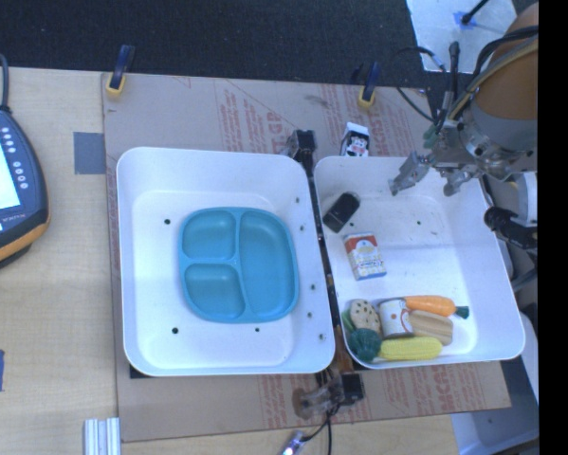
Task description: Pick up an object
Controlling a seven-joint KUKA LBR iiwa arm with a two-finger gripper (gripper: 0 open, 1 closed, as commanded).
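I see two smooth, glossy white plastic bins on matt brown cardboard laid over pale wood-grain bench. Inside the left bin, the blue divided plate looks like matt plastic. The gripper looks dull grey metal.

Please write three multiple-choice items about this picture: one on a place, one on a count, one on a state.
1. Where does the blue divided plastic plate lie?
A. left white bin
B. right white bin
C. bare bench

2. How many compartments has the plate?
A. two
B. three
C. five

3. The small red-and-white carton is
A. between the tool's fingers
B. lying on the bin floor, apart from the tool
C. on the plate

Answers: 1 A, the plate fills the left bin's middle. 2 B, two ridges part three wells. 3 B, the carton rests below the tool, untouched.
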